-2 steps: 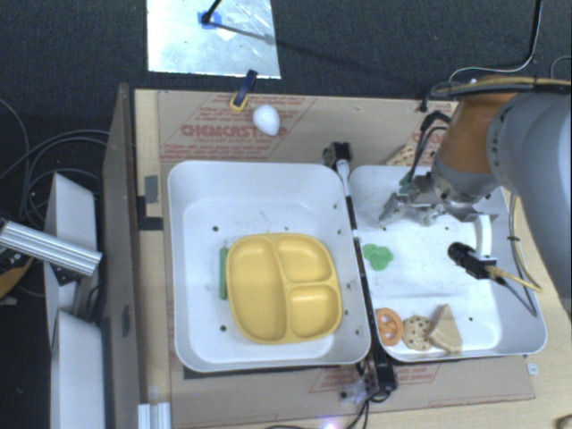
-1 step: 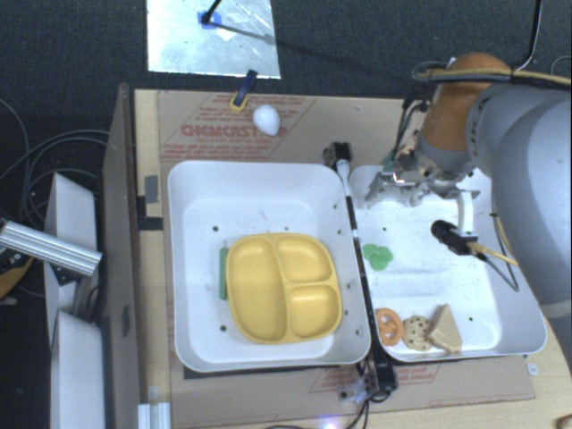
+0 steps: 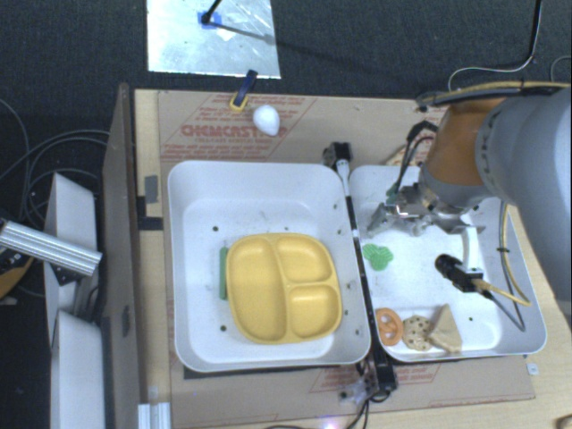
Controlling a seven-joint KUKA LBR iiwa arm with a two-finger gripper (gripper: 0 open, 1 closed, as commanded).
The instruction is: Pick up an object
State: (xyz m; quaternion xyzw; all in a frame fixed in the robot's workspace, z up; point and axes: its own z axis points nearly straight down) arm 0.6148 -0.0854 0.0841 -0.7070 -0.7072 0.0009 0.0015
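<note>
My gripper (image 3: 396, 226) hangs over the back left part of the right bin (image 3: 514, 315), fingers spread open with nothing between them. A small green leafy piece (image 3: 380, 257) lies on the bin floor just in front of and slightly left of the fingertips, apart from them. Along the right bin's front edge lie a pretzel (image 3: 388, 323), a round cookie (image 3: 414, 331) and a tan wedge (image 3: 443, 328). The left bin (image 3: 192, 239) holds a yellow divided plate (image 3: 284, 286), with a green strip (image 3: 223, 273) poking out from under its left edge.
The divider wall between the bins (image 3: 356, 239) runs just left of the gripper. Behind the bins, on the cardboard, sit a white ball (image 3: 266, 119) and a small yellow-and-blue item (image 3: 243, 92). A foil sheet (image 3: 213, 25) lies farther back.
</note>
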